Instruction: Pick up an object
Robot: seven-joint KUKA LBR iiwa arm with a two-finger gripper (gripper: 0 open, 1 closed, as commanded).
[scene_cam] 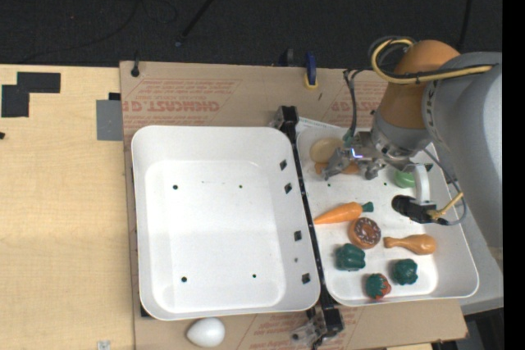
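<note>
We see the grey arm with its orange band [414, 86] reaching in from the right over the far end of the right-hand shallow white bin [459, 279]. The two-finger gripper [353, 166] sits low there, just beside a pale tan rounded piece [325, 152]; we cannot tell how its jaws stand, and nothing shows between them. Nearer the camera lie an orange plastic carrot [338, 214], a round brown doughnut-like disc [364, 232], a tan drumstick-shaped toy [412, 243], two dark green lumpy pieces [350, 257] [404, 271] and a green-and-red piece [377, 285]. A light green piece [405, 176] lies beside the wrist. The left-hand white bin [156, 291] adjoins. A white egg-shaped object [205, 332] rests on the bench outside it.
</note>
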